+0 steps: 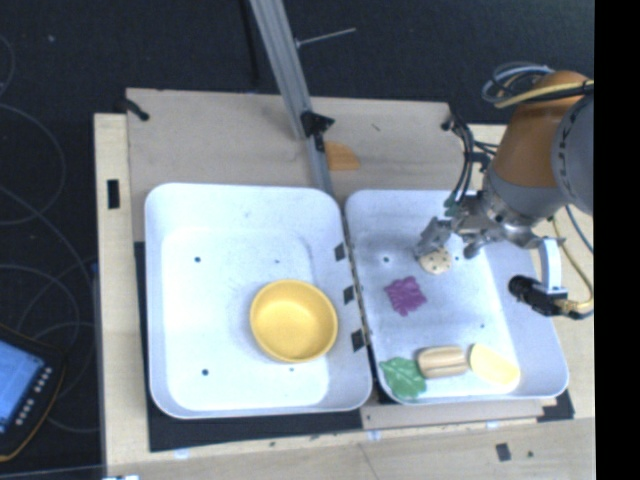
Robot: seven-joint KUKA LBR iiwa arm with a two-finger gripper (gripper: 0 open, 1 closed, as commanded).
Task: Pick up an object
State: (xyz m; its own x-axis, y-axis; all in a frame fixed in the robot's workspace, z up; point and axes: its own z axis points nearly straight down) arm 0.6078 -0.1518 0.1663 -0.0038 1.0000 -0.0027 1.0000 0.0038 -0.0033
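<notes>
Gripper [447, 245] fingers spread over small beige dotted ball [435, 261] in right white bin [520, 363], purple block [405, 295] mid-bin, yellow bowl [293, 320] in left white bin [180, 298].

Cut off at the right edge: arm [545, 153], past the orange band. Gripper [447, 245] small and blurred — fingers not made out, contact with the beige lump [435, 261] below impossible to judge. Green piece [402, 376] partly hidden behind the tan cylinder [442, 361] and bin [455, 393] rim. Blue-screened device [18, 388] clipped by the left edge — details unreadable.
</notes>
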